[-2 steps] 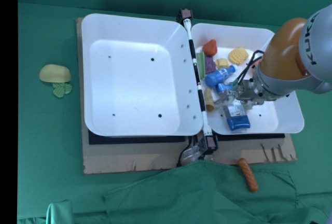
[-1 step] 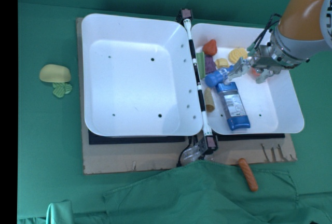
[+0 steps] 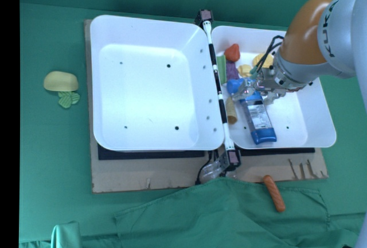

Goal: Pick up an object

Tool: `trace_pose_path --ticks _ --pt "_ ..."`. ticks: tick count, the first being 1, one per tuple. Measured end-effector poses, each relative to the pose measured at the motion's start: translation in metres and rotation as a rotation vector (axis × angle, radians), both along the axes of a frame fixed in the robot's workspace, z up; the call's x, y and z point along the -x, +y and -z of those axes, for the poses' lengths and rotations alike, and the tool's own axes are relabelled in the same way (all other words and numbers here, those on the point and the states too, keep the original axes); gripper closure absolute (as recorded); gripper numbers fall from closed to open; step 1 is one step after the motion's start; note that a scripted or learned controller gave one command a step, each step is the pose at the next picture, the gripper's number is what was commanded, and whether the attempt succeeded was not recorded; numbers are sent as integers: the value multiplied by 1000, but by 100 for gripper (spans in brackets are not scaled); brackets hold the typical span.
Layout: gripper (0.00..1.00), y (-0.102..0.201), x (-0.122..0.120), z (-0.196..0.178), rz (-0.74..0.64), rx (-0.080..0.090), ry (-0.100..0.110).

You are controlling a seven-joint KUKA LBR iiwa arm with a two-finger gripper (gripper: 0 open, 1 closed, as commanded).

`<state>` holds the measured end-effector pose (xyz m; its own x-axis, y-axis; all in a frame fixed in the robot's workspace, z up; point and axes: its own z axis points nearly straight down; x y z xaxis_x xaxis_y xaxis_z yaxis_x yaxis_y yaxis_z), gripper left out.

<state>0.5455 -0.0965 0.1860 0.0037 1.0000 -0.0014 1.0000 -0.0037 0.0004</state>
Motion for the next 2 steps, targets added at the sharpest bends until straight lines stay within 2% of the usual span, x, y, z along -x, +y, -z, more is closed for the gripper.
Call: trace_pose_path --ticks 1,2 --pt "0 -10 30 0 0 3 -25" --pt "0 -17 63 0 1 5 -26"
